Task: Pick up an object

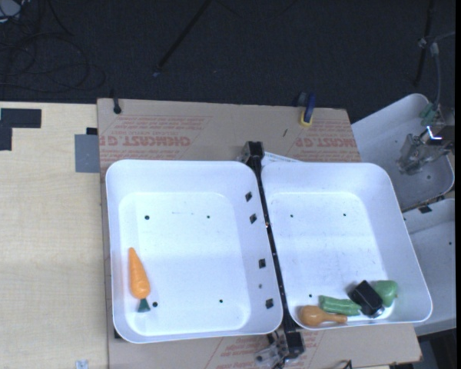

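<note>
Here, carrot (138, 274) in left bin (177, 179); right bin (330, 177) — three toys; pincer state untellable.

One fixed overhead cam, angled down on both bins (261, 229).

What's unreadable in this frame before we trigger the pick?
- Gripper: at the camera view's right edge, blurred and small; open or shut cannot be judged.
- Green object in the right bin: partly covered by the black block.
- Orange pear-shaped object: whether it touches the green pod is unclear.
- Carrot: dark stem end too small to read.
</note>
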